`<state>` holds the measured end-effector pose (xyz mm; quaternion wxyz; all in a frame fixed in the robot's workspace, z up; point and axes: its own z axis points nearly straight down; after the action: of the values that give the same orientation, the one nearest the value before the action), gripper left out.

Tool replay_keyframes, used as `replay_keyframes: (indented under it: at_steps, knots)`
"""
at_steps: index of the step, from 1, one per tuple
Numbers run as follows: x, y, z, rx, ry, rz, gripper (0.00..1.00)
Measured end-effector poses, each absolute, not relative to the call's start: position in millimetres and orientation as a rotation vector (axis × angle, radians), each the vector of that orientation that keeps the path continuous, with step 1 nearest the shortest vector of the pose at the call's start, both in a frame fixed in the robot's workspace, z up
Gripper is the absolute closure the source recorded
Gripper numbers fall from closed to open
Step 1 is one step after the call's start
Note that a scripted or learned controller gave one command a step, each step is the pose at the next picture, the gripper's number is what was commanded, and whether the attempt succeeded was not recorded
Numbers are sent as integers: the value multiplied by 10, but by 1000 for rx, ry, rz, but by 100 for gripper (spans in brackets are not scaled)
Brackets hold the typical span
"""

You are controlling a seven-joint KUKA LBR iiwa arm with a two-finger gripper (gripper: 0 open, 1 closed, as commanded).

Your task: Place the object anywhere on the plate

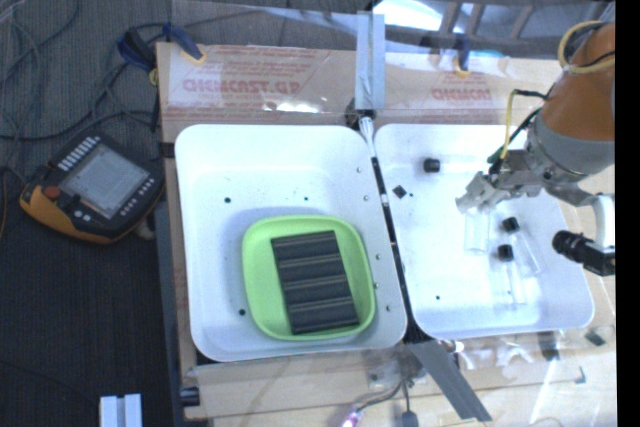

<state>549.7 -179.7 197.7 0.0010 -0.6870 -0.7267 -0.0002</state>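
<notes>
While the pincer (pixel 497 233), grip state unclear, hangs over the right bin (pixel 440 305), the plate (pixel 258 245) carries a dark block (pixel 314 281).

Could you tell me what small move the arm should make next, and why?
Probably lower the gripper onto the small black object under it in the right bin. The dark ridged block already sits on the green plate in the left bin, while the small pieces lie in the right one.
</notes>
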Motion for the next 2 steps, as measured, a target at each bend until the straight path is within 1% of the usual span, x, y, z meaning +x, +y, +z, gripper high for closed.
replay_keyframes:
  at_steps: [1, 2]
  knots:
    - [5498, -1797, 1978, -2157, -2282, -1, 0]
    - [5688, -2246, 1921, -2053, -2381, 5, 0]
